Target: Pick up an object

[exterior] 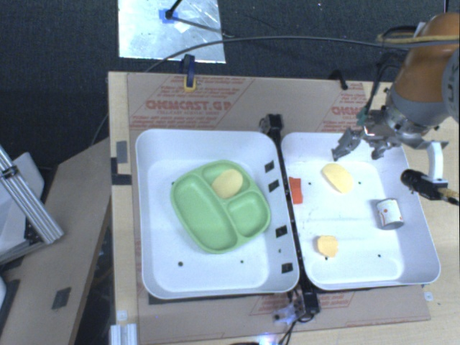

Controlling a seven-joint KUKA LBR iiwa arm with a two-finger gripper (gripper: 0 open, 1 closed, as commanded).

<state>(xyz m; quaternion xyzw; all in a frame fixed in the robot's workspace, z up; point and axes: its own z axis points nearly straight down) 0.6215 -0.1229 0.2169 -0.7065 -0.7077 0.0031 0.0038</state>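
My gripper (pixel 361 148) hangs over the back of the right bin (pixel 359 268), open, with nothing between its spread fingers. Just in front of it and slightly left lies a pale yellow wedge-shaped piece (pixel 338 177). A smaller yellow piece (pixel 327 246) sits near the bin's front. A small silver can with a red mark (pixel 389 213) lies on its side at the right. A flat orange-red piece (pixel 295 190) rests against the bin's left wall.
The left bin (pixel 162 264) holds a green divided plate (pixel 208 225) with a round yellow object (pixel 228 183) in its back compartment. Black clips line the divider (pixel 280 192) between the bins. A black part of the arm (pixel 424 183) juts over the right bin's right rim.
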